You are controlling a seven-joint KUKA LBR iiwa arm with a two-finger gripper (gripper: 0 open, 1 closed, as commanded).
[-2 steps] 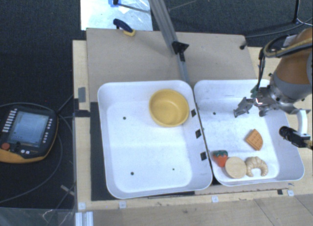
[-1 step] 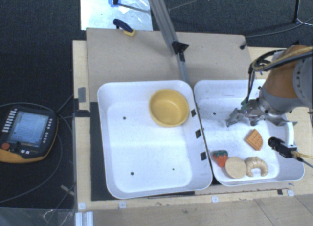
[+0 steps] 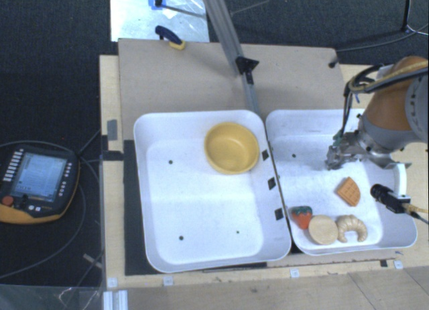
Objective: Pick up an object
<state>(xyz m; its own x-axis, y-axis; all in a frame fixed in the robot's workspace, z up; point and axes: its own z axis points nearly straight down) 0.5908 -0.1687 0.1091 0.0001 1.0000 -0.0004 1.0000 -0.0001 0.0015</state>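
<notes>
Camera view. Two white bins sat side by side on the bench. The left bin [image 3: 167, 235] held one yellow bowl [image 3: 232, 147] near its upper right corner, upright, mouth open to the camera. The right bin [image 3: 295, 127] held four small items grouped toward its lower edge: an orange waffle-like square [image 3: 348, 191], a croissant [image 3: 352, 227], a round tan disc [image 3: 323, 229] touching the croissant's left side, and a small red-and-green piece [image 3: 302, 216] just left of the disc against the bin's inner wall.

The arm reached in from the right, with the gripper [image 3: 335, 156] low over the upper middle of the right bin. It was too small and dark to read; nothing was seen held, and grip state could not be told. The nearest candidate was the waffle square, a little below and to the right of the gripper and apart from it.

Handling, as judgement: all four small items looked like light toy food, rigid or slightly yielding, not fragile. The waffle square lay flat and stood clear of its neighbours, so pinching across two opposite edges looked easiest. Croissant and disc touched, so a grasp there risked nudging both. The bowl looked smooth and possibly slippery; a rim pinch would suit it.
</notes>
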